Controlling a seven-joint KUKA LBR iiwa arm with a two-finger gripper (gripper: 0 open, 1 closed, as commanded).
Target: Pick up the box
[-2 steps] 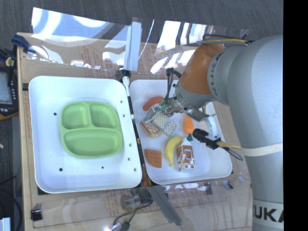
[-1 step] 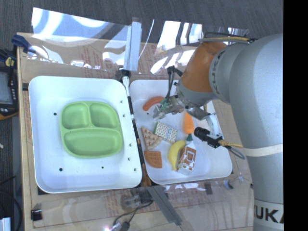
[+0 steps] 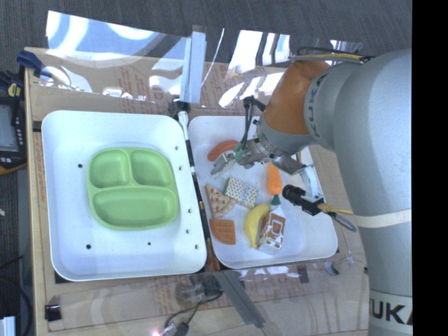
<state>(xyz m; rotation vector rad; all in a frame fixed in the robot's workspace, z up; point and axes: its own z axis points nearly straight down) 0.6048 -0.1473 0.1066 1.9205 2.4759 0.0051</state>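
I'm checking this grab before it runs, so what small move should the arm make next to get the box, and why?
Probably shift the gripper toward the near edge of the right bin until it is over the box. It now hangs near the sausage at the far side, while the box lies beside the banana.

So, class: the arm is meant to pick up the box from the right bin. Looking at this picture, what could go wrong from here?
1. The hand is near the sausage, not the box, so it may grab the wrong item.
2. The box touches the banana; a grab may push or catch both.
3. The box lies close to the bin edge, leaving little room for the hand.
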